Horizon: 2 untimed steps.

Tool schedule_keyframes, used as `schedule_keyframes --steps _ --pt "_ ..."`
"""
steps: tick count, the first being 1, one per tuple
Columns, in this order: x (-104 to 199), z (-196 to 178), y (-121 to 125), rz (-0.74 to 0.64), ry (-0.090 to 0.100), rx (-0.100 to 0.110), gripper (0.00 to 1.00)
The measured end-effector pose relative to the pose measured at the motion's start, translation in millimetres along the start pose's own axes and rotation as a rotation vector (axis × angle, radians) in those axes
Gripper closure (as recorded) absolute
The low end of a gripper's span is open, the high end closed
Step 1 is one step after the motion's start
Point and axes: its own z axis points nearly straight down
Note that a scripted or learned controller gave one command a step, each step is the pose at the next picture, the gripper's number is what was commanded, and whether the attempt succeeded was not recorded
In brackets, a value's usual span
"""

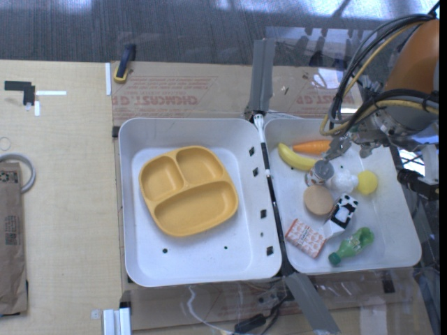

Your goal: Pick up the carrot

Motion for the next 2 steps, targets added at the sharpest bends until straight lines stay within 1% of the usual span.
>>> schedule_keyframes --steps 1,2 --pt "33.1 51.7 24.0 -0.051 0.001 0.002 0.0" --pt "-26.5 30.4 49.3 -0.153 -0.001 -0.002 0.0"
